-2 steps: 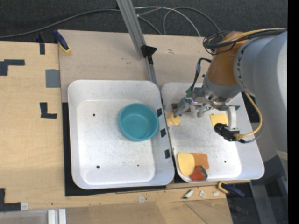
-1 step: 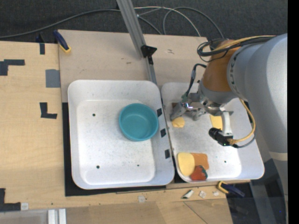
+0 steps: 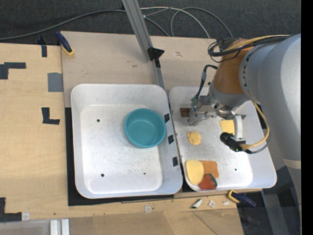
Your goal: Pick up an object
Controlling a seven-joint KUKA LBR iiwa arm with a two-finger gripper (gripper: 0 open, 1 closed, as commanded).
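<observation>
My gripper [image 3: 193, 120] hangs over the upper left part of the right bin [image 3: 254, 177], fingers pointing down and apart, with nothing between them. A small brown block [image 3: 184, 112] lies just to its left by the bin wall. A round yellow piece [image 3: 194, 138] sits just below the fingertips. A pale yellow block [image 3: 227, 126] lies to the right, partly under the wrist. At the bin's front lie a yellow slab [image 3: 194, 170], an orange piece [image 3: 211, 167] and a red piece [image 3: 208, 182], touching one another.
The left bin [image 3: 90, 177] holds a teal bowl [image 3: 144, 127] near its right side. A slanted metal pole [image 3: 139, 23] rises behind the bins. Cables trail across the back of the bench. A yellow clamp [image 3: 65, 43] sits at the bench's back left.
</observation>
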